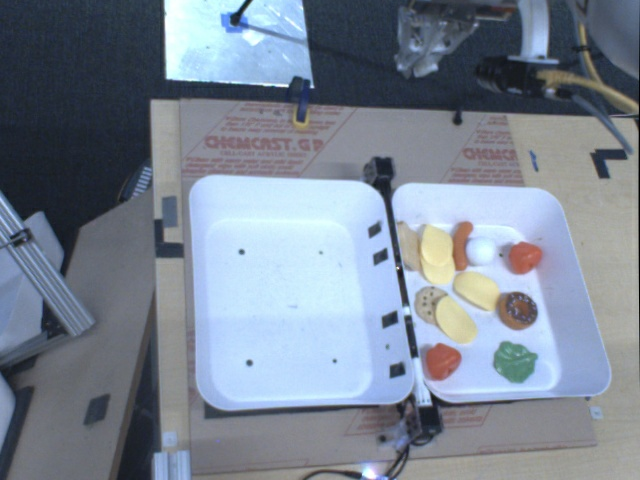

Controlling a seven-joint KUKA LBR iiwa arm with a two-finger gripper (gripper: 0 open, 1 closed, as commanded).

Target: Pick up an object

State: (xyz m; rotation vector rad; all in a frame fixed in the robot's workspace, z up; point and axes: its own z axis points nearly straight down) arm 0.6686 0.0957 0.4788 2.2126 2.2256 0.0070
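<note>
Raised high beyond the bins' far edge, the two-finger gripper (425, 53) is seen with nothing held; how far it is opened cannot be told. No object has been picked yet. Toy foods are gathered in the right white bin (575, 268), so a descent there, perhaps onto the orange-red tomato-like piece (525, 257), is called for.

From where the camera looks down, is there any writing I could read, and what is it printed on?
"CHEMCAST GP": red print on the brown board under the bins, upper left.
The same red logo seems to repeat at upper right and along the board's front edge, too blurred to read.
</note>
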